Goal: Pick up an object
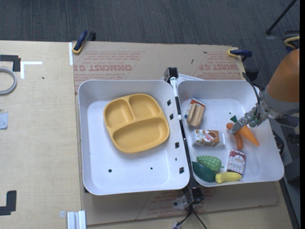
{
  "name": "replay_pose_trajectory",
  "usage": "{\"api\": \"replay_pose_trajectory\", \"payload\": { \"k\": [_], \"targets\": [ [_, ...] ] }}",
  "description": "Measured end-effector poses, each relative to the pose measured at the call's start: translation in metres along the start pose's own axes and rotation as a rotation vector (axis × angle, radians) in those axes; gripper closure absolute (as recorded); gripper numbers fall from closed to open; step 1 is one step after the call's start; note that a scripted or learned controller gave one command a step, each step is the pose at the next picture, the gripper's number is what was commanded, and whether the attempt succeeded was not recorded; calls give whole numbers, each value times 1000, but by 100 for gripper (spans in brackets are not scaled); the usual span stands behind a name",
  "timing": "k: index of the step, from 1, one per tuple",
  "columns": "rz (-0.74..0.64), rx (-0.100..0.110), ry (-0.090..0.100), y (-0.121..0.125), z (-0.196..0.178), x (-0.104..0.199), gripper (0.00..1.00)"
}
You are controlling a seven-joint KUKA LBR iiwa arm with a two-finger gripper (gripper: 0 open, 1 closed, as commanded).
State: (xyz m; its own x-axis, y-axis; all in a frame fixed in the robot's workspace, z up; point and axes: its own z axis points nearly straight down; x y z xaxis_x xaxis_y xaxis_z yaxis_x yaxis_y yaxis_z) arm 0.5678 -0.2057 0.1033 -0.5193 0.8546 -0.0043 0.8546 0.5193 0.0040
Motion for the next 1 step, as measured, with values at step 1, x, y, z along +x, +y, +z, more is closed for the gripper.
{"api": "replay_pose_trajectory", "payload": {
  "k": [1],
  "targets": [
    [-23, 2, 2, 40, -125, 77, 100]
  ]
}}
